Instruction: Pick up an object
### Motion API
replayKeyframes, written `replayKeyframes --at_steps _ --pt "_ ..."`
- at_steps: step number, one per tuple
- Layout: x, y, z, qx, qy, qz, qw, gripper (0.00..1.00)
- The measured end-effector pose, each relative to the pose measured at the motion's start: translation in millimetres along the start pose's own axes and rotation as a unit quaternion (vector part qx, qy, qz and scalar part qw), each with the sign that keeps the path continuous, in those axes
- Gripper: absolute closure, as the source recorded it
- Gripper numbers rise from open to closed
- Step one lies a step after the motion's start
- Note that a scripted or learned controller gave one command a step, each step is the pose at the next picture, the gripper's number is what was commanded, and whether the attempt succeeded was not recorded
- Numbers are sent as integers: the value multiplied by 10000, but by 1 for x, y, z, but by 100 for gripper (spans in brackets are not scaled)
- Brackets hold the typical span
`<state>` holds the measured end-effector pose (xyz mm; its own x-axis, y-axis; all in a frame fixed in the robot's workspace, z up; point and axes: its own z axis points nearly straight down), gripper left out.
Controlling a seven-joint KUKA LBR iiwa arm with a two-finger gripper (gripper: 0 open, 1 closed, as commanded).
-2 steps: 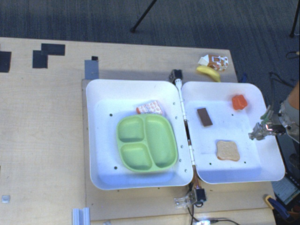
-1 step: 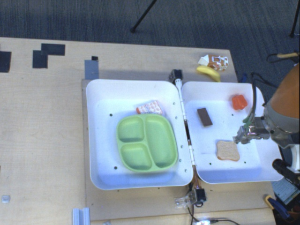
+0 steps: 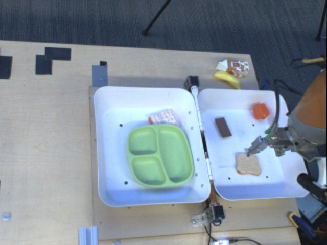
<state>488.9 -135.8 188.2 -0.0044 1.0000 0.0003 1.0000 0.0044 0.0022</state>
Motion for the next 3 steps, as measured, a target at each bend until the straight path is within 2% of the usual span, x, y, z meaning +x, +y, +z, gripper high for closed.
replayKeyframes --at_steps 1,2,3 --pt "23 3 101 -39 -9 7 10000 0" --pt "22 6 88 -80 -20 1 10000 100" --pt "-23 24 35 -6 -7 12 10000 100"
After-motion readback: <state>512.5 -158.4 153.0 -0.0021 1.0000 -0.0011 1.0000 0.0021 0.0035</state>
